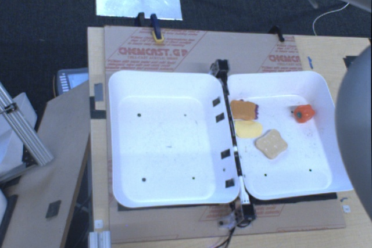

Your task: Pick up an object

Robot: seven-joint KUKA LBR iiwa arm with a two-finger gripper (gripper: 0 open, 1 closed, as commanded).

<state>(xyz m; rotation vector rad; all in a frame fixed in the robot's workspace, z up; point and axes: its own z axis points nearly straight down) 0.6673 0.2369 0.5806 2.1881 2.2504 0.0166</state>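
Dark carpet surrounds a wooden bench (99, 55) topped with a printed cardboard sheet (174, 50); on it sit two shallow white bins side by side. Left bin (163, 136): bare floor, a few small dark holes. Right bin (290, 183): four items, all in its upper half; an orange-brown toy piece with a purple edge (244, 110) close against the divider wall; a flat yellow disc (248, 129) just below it and touching or nearly touching; a tan toast-shaped slice (271, 144) just beside the disc on its lower right; a small red-orange tomato-like piece (302, 114) well apart from the others, near the far side. Arm (354, 101): a grey blurred mass along the right edge and top corner; whether the tool is apart or together you cannot tell. Step in hand, as judged: choosing a target and approaching. Recommended pick: the red-orange piece, since it stands alone and rises above the floor; come straight down, centred, with room either side. Avoid the flat disc; it offers little to grip, and its neighbours crowd it.
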